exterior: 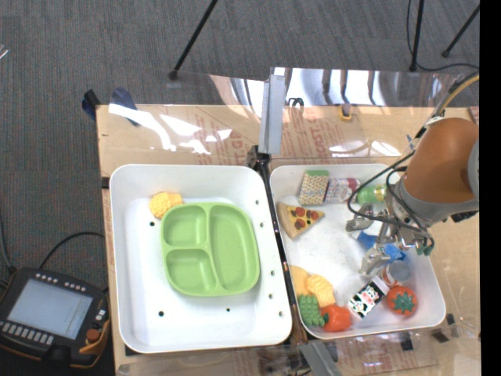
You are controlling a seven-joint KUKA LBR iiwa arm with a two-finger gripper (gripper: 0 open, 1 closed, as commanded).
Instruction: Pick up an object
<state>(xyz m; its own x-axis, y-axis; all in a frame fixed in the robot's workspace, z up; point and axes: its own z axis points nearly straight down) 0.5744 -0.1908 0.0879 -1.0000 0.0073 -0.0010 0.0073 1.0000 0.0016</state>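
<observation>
Two white bins: gripper (pixel 381 258) in right bin (pixel 435 288) at 3 o'clock, above milk carton (pixel 366 299); grip state can't tell. Green plate (pixel 210 249) in left bin (pixel 133 210).

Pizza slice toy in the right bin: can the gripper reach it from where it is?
Probably yes. The triangular pizza slice toy lies flat with bare bin floor around it, and the gripper hangs in the same right white bin.

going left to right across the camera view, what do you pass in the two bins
yellow toy corn → green three-part plastic plate → toy pizza slice → black-and-white toy milk carton → red toy tomato
</observation>
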